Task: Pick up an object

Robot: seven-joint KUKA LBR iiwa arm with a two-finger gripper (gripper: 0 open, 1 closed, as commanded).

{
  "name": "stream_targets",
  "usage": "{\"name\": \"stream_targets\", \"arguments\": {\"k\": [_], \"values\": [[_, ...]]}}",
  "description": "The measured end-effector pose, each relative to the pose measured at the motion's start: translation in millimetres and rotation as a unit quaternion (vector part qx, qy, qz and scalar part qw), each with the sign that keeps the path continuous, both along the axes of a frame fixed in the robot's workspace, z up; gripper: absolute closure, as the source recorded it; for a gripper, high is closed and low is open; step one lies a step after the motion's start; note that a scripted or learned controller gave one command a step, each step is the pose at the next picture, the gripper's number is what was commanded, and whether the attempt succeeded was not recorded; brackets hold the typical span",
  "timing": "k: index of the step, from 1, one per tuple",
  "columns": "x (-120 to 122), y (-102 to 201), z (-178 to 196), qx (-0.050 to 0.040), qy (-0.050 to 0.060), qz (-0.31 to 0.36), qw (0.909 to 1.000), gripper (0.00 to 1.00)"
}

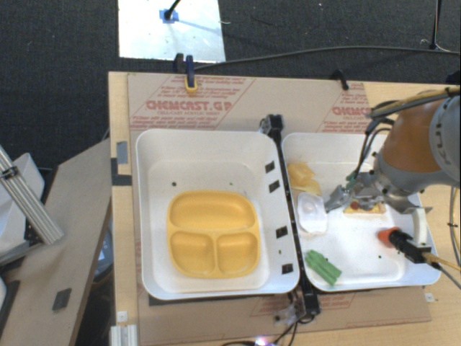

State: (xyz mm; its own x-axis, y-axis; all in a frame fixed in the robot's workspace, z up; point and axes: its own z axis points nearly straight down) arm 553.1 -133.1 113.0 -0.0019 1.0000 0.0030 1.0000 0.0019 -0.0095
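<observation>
Gripper (pixel 337 198): low in right bin (pixel 360 276), finger spread cannot be told, nothing seen held | Objects: white piece (pixel 312 213) just left of gripper, green block (pixel 322 267) below it, yellow tray (pixel 213 233) in left bin | Progress: pick judged not done | Arm: reaches from right, wrist angled down.

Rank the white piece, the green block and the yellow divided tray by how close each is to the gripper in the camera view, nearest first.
Measured from the gripper in the right bin:
1. The white piece, just left of the gripper, near the divider.
2. The green block, at the right bin's front left corner.
3. The yellow divided tray, in the left bin.
</observation>
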Motion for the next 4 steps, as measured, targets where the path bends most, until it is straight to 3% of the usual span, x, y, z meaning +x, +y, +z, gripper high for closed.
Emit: {"name": "stream_targets", "arguments": {"k": [1, 4], "values": [[1.5, -1.2, 10.0, -0.0007, -0.001, 0.000, 1.0000, 1.00], [-2.3, -7.4, 132.5, -0.0018, -0.005, 0.002, 1.0000, 1.00]]}}
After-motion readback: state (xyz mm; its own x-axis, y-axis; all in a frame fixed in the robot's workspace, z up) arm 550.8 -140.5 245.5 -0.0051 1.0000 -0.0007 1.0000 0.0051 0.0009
